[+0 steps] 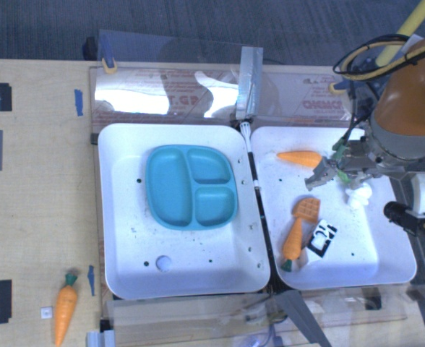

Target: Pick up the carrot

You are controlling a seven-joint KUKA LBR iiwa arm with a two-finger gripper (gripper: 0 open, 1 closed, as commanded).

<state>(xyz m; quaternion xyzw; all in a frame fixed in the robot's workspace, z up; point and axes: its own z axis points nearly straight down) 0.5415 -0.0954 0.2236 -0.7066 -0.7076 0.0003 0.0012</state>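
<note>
Item 1. Right-hand shallow white plastic bin (386, 262), taken as the landmark for all entries.

Item 2. Smooth orange tapered carrot without leaves (300, 158): lies flat on the bin's floor near its far rim, tip toward the divider shared with the neighbouring bin. Judged to be the task's object.

Item 3. Longer orange carrot with a green stub end (293, 242): near the bin's centre, slanting toward the near-left corner. Its upper end touches or overlaps a small orange waffle-patterned piece (307, 208).

Item 4. Black-and-white tag (321, 238): just beside item 3, on its right.

Item 5. Orange carrot with green leaves (65, 310): outside the bin, far to its left on the tan bench top.

Item 6. Two-finger metal gripper (321, 172): inside the bin, just beside the blunt end of item 2, fingers angled down-left. Fingers appear parted with nothing between them; contact with the carrot cannot be confirmed.

Risks, as judged:
- Closing from the end could nudge the round carrot, making it roll or slide toward the rim.
- Three carrot-like objects invite selection of the wrong one.
- Nearness to the bin wall may obstruct a finger.
</note>
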